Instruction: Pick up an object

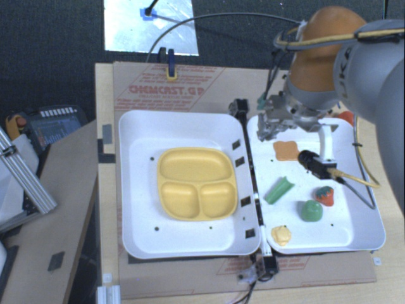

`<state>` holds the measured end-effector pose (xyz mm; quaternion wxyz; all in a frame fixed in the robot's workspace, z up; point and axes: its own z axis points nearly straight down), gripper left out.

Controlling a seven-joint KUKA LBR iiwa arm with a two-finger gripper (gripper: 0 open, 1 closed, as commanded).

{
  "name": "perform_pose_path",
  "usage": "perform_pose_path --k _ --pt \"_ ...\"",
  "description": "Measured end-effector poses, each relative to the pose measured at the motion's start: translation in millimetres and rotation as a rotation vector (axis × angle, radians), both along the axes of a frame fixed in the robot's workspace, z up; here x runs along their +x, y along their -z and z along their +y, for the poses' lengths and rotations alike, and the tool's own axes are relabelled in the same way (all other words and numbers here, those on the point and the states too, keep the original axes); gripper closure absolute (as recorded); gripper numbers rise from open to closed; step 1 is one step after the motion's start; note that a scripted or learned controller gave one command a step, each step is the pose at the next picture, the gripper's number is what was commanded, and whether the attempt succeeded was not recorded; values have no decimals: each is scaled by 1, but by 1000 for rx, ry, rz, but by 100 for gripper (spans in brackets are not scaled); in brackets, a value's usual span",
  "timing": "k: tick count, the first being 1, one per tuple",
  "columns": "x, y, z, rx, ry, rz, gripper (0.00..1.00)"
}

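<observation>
Grey arm (373, 56) with an orange band (323, 46), yellow and black cables, and a metal claw (271, 130)

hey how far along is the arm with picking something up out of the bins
Done: the claw has reached the right bin, near its back left corner. In hand: nothing visibly lifted. Left: the orange piece, green stick, green round toy, strawberry and yellow piece all lie on the bin floor.

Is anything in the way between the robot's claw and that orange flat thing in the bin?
Nothing visible is. The gripper hangs over the right bin just up-left of the orange piece, with bare white floor between them.
</observation>
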<state>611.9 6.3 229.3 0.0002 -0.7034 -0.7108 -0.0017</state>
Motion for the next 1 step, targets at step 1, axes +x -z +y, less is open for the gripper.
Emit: perform_pose_path --k 1 --pt "-10 -8 55 0 0 0 100"
